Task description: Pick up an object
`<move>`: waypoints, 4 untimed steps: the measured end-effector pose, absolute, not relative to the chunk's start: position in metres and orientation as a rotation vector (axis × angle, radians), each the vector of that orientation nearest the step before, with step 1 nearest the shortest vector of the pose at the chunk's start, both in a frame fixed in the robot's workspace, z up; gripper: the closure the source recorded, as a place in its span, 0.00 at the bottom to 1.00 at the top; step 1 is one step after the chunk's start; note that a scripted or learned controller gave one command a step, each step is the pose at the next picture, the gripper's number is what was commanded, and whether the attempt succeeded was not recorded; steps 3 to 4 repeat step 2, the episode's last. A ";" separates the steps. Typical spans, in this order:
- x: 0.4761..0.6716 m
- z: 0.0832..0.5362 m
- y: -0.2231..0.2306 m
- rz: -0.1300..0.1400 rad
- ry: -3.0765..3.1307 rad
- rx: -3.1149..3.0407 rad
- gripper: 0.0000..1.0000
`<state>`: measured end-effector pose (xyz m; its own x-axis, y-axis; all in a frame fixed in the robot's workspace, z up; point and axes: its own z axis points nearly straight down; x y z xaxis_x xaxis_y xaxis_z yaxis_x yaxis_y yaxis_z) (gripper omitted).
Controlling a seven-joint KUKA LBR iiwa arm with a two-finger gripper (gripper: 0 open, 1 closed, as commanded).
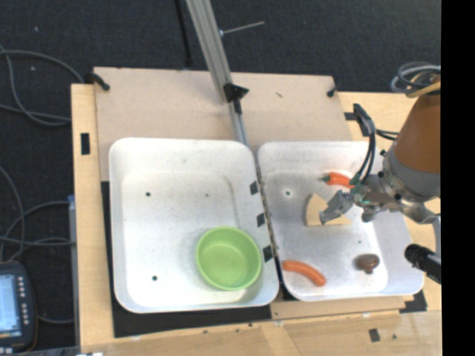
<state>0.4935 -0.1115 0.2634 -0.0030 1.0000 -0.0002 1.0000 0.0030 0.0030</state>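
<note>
Hovering over the right bin (386, 284), the gripper (335, 208) overlaps the tan wedge (318, 211); grip state unclear.

A light-brown wooden table (171, 99) carries two shallow white plastic bins side by side, their inner rims touching. The left bin (148, 199) and the right bin (297, 169) rest on a black mat (185, 319) showing along their near edges.

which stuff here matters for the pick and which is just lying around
In play:
end effector
pale yellow wedge-shaped block beside it
small orange piece

Lying about:
orange sausage-shaped toy
small brown lump
green plastic bowl, left bin
</note>
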 end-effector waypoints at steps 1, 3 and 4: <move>0.493 0.263 -0.112 0.003 2.221 2.219 0.00; 0.492 0.204 -0.105 -0.005 2.223 2.224 0.00; 0.492 0.204 -0.105 -0.005 2.223 2.224 0.00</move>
